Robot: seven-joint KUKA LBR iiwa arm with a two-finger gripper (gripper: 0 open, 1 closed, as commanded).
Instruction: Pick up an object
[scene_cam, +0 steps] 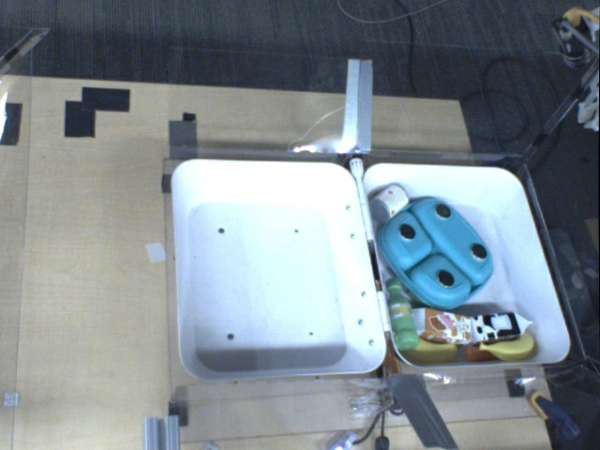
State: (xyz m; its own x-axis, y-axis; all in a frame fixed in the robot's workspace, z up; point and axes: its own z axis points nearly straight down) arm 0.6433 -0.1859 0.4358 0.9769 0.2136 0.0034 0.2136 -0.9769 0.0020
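Two white bins sit side by side; the right bin (pixel 525 204) holds everything, a teal lid (pixel 436 251) at its centre, packets crowding six o'clock, likely awaiting picking. Gripper's state: cannot tell.

Blue tray (pixel 436 253) in right bin (pixel 525 204)
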